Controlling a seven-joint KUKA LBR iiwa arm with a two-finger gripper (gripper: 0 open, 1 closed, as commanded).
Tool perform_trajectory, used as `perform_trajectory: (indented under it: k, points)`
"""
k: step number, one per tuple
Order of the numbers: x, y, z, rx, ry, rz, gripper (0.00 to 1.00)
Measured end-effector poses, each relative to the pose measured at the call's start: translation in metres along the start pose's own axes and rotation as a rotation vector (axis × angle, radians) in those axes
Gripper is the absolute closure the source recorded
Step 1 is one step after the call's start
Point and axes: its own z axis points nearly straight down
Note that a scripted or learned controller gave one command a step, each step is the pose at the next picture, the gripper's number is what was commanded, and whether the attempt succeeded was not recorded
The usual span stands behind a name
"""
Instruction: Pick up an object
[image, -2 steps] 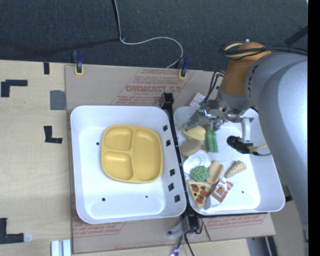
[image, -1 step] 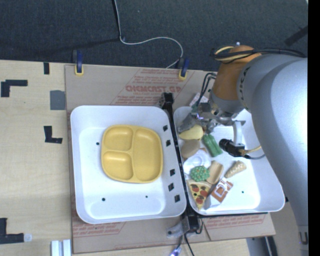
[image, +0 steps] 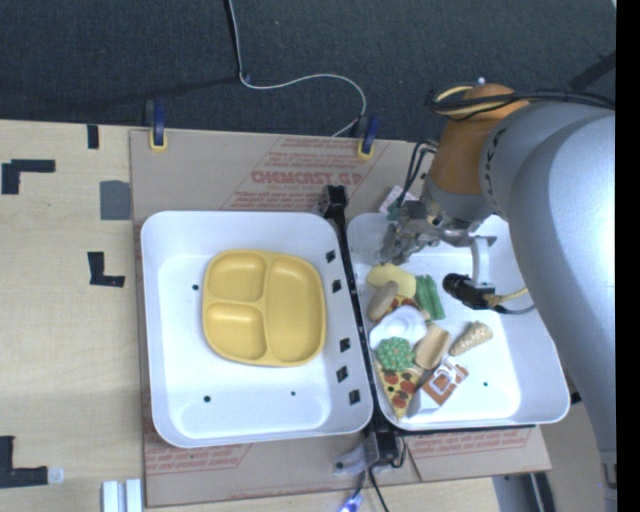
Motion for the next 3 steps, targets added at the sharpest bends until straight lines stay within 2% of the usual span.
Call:
perform_trajectory:
  k: [1, 2, 3]
  points:
    - [0.0, -0.001, 0.001, 0.002, 0.001, 0.0, 0.0]
    - [0.002, -0.038, 0.013, 0.0, 0.003, 0.0, 0.0]
    - [0.002, -0.037, 0.003, -0.001, 0.004, -0.001, 1.0]
